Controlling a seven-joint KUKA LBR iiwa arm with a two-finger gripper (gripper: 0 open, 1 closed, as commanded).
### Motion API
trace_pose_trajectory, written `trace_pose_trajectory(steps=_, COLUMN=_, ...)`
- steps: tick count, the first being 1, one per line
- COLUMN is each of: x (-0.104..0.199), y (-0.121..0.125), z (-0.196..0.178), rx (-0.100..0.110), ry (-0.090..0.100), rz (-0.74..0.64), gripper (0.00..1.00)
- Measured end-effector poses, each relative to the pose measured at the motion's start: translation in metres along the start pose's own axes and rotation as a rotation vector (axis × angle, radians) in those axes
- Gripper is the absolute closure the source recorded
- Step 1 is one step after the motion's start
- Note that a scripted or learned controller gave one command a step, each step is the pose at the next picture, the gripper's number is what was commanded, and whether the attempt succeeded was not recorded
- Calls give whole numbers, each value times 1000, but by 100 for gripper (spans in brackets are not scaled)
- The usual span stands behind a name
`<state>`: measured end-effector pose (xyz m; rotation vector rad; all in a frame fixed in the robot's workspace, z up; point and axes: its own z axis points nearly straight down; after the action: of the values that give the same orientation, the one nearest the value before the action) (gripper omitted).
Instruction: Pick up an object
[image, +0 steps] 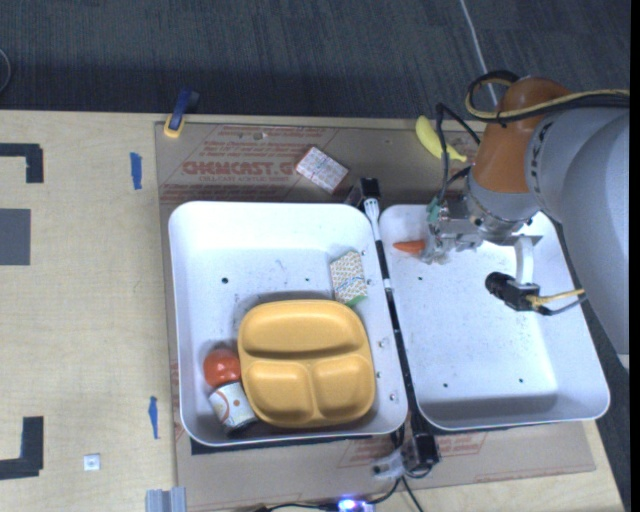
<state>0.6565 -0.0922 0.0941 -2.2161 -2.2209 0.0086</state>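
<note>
Reaching into the far left corner of the right bin (560, 400), the gripper (440, 245) is hovering just beside a small orange piece (408, 246); whether it is grasping anything cannot be told. Doing this well likely means centring squarely over the piece, keeping clear of the bin wall.

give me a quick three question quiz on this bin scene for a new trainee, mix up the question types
1. True or false: the yellow divided tray lies in the right bin.
2. What small object lies beside the gripper? A) orange carrot-like piece B) blue cup C) green block
3. Fill in: the patterned packet in the left bin sits near its ____ wall.

Key: 1 false, it lies in the left bin; 2 A; 3 right.
</note>
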Motion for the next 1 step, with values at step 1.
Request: trace_pose_trajectory(steps=1, x=41, y=-76, z=-91, rx=-5, ry=2, rz=1, gripper=100)
